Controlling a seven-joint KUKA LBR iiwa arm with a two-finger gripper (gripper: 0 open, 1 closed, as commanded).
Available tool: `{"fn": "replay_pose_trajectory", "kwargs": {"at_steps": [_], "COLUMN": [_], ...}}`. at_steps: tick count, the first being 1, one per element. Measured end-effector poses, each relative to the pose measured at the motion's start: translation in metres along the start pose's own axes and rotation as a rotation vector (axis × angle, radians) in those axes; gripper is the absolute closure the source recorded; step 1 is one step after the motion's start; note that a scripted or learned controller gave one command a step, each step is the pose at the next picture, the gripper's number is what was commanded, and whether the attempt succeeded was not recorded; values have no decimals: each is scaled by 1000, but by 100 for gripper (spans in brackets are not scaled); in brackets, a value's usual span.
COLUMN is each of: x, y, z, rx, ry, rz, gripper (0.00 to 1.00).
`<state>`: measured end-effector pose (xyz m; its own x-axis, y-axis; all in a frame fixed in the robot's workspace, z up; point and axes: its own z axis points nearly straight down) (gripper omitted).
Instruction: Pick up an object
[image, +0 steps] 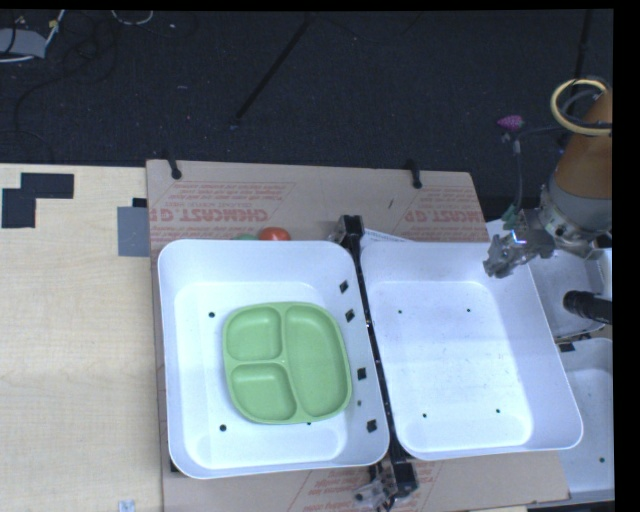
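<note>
Plate (288, 362): a pale green plastic plate, roughly square with rounded corners, split into three compartments; two smaller ones sit on its left side and one long one runs down its right side. It lies flat, turned slightly askew to the bin walls.

Plate location: in the left bin (190, 300), on the floor of the bin, a little right of the middle and toward the near wall, close to the divider between the two bins.

Right bin (545, 400): a shallow white tray just beside the left one, its floor showing a few small dark dots.

End effector (503, 258): a grey metal piece at the end of the arm, over the far right corner of the right bin, at its rim. Whether it is spread wide or drawn narrow cannot be told from this view; nothing shows between its tips.

Arm (580, 170): grey with an orange section, reaching in from the right edge.

Plate relative to end effector: the plate lies well apart from it, to the left and nearer, across the divider in the other bin.

Red object (274, 235): a small round red thing just beyond the far wall of the left bin, on the cardboard (300, 200).

Tabletop (70, 340): light wood, to the left of the bins.
</note>
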<state>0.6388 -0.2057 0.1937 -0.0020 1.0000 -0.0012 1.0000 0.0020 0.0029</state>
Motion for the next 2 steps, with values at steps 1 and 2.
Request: {"fn": "replay_pose_trajectory", "kwargs": {"at_steps": [1, 2], "x": [-1, 50], "y": [1, -15], "z": [-49, -37], "rx": [-1, 7], "ry": [0, 3], "rz": [-1, -1], "gripper": [100, 100]}}
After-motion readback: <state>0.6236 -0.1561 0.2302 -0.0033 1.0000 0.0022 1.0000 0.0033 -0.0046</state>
